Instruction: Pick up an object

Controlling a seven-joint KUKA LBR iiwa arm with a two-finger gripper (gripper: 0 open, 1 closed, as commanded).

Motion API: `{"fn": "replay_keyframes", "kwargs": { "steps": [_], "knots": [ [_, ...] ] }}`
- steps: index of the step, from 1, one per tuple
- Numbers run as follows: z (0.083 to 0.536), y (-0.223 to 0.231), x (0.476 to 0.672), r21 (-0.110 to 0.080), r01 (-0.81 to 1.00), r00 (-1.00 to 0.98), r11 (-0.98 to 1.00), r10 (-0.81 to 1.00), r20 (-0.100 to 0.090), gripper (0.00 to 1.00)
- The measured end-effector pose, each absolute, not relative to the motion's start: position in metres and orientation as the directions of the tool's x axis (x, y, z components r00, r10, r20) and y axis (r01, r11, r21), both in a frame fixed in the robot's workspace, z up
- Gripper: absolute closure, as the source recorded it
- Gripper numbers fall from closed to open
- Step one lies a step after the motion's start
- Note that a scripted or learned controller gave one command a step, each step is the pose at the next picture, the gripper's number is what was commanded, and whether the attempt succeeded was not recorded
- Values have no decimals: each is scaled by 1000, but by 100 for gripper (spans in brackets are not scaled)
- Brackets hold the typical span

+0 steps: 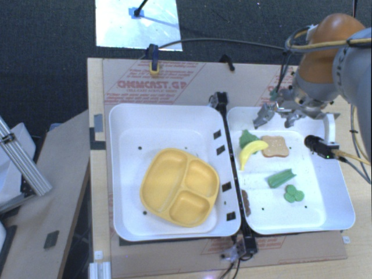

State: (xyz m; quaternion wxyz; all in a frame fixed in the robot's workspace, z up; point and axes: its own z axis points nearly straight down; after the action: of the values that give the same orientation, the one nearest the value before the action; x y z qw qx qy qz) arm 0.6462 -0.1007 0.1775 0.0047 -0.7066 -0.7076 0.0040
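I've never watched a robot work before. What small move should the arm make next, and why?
Probably lower the gripper toward the slice of toast. It hangs above the back of the right bin holding nothing, and the toast lies flat just in front of it, beside the banana.

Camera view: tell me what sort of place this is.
Probably a robotics lab bench set up for grasping trials. A robot arm hangs its gripper over two white bins; the left bin holds a yellow divided tray, the right toy food such as a banana.
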Motion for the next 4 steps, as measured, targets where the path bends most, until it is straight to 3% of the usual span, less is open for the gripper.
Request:
{"fn": "replay_keyframes", "kwargs": {
  "steps": [1, 3, 4],
  "knots": [
    [186, -101, 649, 1, 1000, -3, 3, 1000, 0, 0],
    [91, -101, 656, 0, 1000, -5, 5, 1000, 0, 0],
    [105, -101, 658, 5, 1000, -7, 7, 1000, -1, 100]
  ]
}}
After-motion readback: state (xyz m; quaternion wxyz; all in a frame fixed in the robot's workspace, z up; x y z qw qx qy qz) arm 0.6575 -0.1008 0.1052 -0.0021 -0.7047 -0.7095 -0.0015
